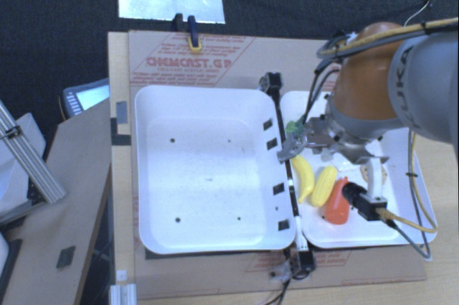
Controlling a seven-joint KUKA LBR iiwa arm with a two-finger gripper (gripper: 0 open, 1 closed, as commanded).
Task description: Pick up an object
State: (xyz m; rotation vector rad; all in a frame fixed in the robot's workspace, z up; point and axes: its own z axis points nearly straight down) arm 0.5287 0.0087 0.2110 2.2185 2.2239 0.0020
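Observation:
My gripper (313, 146) hangs low over the near-left part of the right bin (409, 224), mostly hidden under the grey wrist and its orange band. Just below it lie a yellow banana (304, 179), a second yellow piece (324, 184) and a red-orange object (336, 209), side by side. A small green object (292, 128) peeks out at the bin's left wall beside the gripper. A pale, roundish item (374, 172) lies to the right of the wrist. I see nothing between the fingers from this angle.
The left bin (158, 153) is a wide white tray to the gripper's left. Black clips (276, 146) line the seam between the bins. Both bins rest on a cardboard sheet (193, 56). A yellow cable (416, 217) loops over the right bin's near-right corner.

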